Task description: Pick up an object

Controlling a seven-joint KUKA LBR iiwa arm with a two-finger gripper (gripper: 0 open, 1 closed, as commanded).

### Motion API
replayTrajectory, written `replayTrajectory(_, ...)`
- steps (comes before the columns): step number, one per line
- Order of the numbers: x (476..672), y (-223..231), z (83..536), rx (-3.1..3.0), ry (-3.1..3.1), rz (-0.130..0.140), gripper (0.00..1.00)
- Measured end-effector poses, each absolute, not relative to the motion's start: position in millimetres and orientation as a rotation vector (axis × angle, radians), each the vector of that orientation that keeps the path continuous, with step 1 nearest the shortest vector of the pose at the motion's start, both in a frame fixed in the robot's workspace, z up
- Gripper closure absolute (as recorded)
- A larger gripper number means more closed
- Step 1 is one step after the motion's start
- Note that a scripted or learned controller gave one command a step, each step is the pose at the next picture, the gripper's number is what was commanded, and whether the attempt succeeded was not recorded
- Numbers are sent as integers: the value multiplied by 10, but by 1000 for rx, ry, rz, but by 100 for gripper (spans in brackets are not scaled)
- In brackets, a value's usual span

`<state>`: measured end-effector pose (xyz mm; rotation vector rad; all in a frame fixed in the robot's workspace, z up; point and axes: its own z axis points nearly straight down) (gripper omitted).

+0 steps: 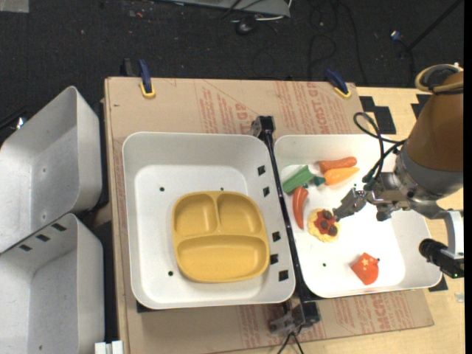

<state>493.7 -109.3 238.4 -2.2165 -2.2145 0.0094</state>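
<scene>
My arm reaches in from the right over the right-hand bin (413,271), wrist low and angled toward the bin's middle. My claw (346,209) points left and slightly down, its tip just above and beside a small yellow toy with red spots (324,225). Whether the claw stands open or closed I cannot tell; nothing is visibly gripped. A red chili (298,205) lies just left of that toy, near the bin's left wall. A green piece (298,178) and an orange carrot (338,169) sit toward the far edge. A red strawberry (366,268) rests alone near the front edge, with bare white floor around it. The left-hand bin (147,198) holds a yellow divided plate (220,236).
</scene>
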Motion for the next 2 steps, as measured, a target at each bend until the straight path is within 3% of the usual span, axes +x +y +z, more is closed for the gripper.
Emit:
replayTrajectory(1, 4957, -1093, 2427, -2220, -2222, 0, 0)
replayTrajectory(2, 5049, -1056, 1899, -2219, -2218, 5, 0)
